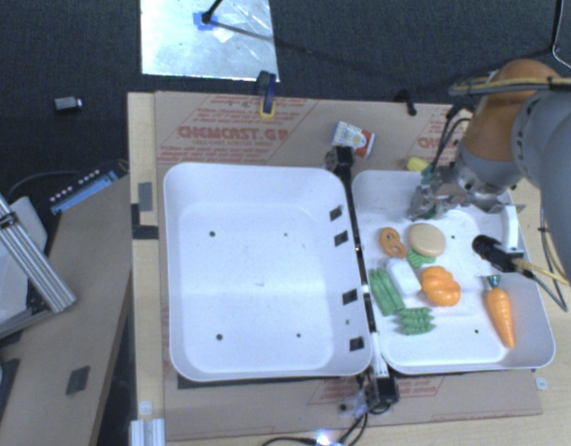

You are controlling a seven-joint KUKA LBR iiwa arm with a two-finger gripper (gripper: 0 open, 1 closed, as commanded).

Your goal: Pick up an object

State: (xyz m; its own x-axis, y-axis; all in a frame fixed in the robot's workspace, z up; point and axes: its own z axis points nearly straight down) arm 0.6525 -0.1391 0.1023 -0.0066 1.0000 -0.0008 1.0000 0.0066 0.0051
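The grey arm (536, 137) is seen reaching in from the view's right, and its gripper (424, 204) is held low over the back part of the bin on the view's right (461, 347), just beside that bin's rear wall. Whether the gripper is released or clenched cannot be told from this slant, and nothing is seen to be grasped by it. The objects to be picked are gathered in this same bin, all in front of the gripper and apart from it. A small orange pretzel (391, 242) and a round beige bun (427, 240) are laid side by side nearest to it. An orange pepper-like piece (440, 287) is placed just in front of the bun. A green pea pod (386, 292) is laid near the bin's inner wall, with a second green pod (414, 321) further forward. A toy carrot (500, 316) is set apart towards the outer side, its green top pointed to the back. The other white bin (257, 277) is set alongside, on a cardboard sheet (229, 128).
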